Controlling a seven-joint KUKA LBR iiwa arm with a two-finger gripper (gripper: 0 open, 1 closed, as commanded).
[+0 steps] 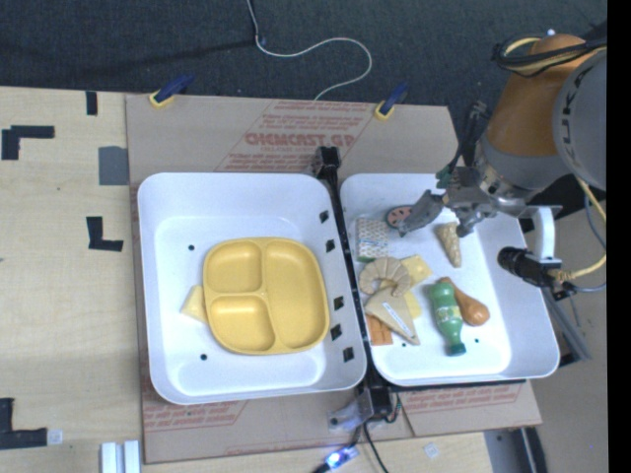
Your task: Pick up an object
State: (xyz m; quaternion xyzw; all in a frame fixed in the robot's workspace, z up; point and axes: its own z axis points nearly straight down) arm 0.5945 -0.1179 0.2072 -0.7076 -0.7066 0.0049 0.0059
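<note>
You are looking down at a slant on a bench with two shallow white plastic bins side by side on a sheet of brown cardboard (286, 136).

The left white bin (168, 363) holds a yellow plastic plate with three compartments (266, 296), lying flat near the middle. A pale yellow wedge (191, 304) pokes out from under the plate's left edge.

The right white bin (513, 358) holds a cluster of small toy food pieces. Toward its left side you find a pale checked block (372, 235), and just below it a tan, folded pastry-like piece (385, 277) touching a yellow cheese-like slice (418, 268). Lower still lies an orange and cream strip (390, 323). To the right of these, a green plastic bottle (449, 318) lies on its side, touching an orange pear-shaped piece (473, 310). Near the bin's upper area sit a small brown round piece (399, 215) and a cream cone-shaped piece (451, 244).

The grey arm with its orange band (527, 106) reaches in from the right. Its two-finger gripper (446, 217) hangs over the upper part of the right bin, between the brown round piece and the cone. Its two dark fingers (424, 210) are spread apart, with nothing between them.

A thin white cable (315, 47) loops across the dark floor behind the bench.
</note>
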